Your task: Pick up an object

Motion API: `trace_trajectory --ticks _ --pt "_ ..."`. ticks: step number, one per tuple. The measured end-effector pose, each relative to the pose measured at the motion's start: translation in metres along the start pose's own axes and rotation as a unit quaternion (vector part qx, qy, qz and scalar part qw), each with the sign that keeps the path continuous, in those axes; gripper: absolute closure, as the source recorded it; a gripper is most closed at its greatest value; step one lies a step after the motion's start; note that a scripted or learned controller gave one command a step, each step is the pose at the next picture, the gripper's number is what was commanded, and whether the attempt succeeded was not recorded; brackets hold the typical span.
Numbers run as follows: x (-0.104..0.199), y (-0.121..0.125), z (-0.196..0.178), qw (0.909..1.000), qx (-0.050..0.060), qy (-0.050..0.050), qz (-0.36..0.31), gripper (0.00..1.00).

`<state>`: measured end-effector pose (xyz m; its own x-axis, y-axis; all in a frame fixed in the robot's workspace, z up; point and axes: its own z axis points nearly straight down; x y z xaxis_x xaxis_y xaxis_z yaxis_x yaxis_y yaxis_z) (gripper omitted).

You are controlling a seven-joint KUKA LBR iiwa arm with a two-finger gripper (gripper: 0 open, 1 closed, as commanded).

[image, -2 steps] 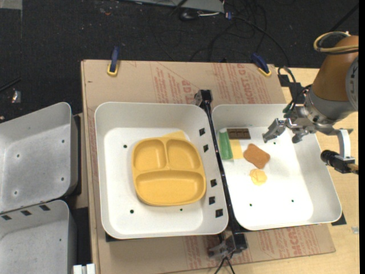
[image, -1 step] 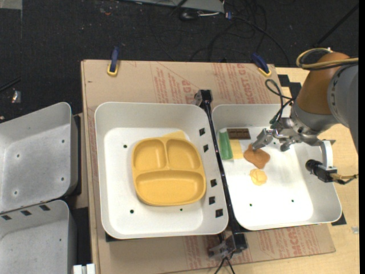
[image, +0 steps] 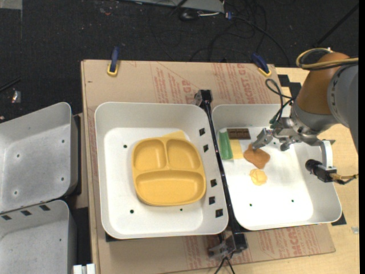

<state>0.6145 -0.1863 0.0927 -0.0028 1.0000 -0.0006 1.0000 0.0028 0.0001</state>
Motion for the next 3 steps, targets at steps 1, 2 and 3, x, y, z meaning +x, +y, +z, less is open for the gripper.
trace_trajectory --ticks 1,2,3 --pt "0.000 0.001 -0.011 1.0000 -0.002 0.000 -0.001 1.00" --pt "0.004 0.012 -0.069 1.0000 -0.004 -0.001 0.000 1.00" --pt "-0.004 0.016 -0.131 1.0000 -0.004 -0.001 0.000 1.00"
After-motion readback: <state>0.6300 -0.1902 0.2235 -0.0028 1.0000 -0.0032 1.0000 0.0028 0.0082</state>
